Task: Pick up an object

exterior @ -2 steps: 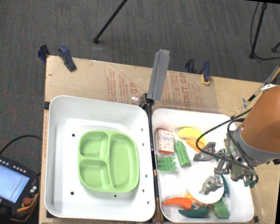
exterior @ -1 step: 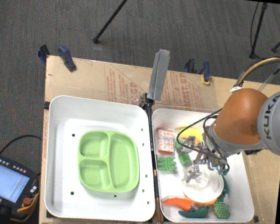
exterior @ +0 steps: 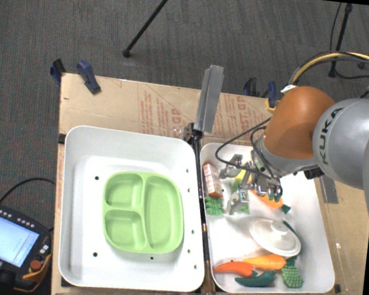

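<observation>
We see the right bin (exterior: 323, 257) crowded with toys; the left bin (exterior: 82, 164) has bare rim room around the green tray (exterior: 143, 213).

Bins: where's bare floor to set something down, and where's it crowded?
Left bin: bare white margin all around the green divided plate, widest along its left and top walls. Right bin: crowded, with the gripper over the top-left clutter, the white lid mid-bin and the orange carrot below; small bare patch along the right wall.

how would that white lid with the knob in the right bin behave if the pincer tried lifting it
The white lid looks rigid and smooth, so it may slip in a rim grasp. Its small raised knob seems the likeliest hold. Being low and domed, it would probably slide rather than tip if nudged, toward the orange carrot toy beside it.
</observation>
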Robot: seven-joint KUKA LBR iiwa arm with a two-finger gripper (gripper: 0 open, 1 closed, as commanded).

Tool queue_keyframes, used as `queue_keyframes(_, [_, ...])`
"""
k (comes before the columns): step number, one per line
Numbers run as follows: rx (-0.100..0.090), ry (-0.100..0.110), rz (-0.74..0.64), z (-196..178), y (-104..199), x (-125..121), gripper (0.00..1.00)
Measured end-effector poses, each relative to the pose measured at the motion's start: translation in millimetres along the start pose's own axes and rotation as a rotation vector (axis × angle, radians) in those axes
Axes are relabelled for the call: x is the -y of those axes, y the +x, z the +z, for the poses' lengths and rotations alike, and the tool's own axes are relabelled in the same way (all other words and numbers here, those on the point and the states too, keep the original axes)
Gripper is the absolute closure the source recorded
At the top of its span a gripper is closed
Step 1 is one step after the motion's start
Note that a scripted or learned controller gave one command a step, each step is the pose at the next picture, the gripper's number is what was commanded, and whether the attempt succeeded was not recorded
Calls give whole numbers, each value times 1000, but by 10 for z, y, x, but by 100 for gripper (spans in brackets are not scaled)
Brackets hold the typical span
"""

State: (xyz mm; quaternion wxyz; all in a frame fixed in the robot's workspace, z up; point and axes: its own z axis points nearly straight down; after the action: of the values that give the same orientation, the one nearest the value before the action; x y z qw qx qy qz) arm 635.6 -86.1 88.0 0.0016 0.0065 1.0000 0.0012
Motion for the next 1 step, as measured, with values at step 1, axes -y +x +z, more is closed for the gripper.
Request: queue_keyframes(1, [1, 3, 33, -9, 64, 562, 0])
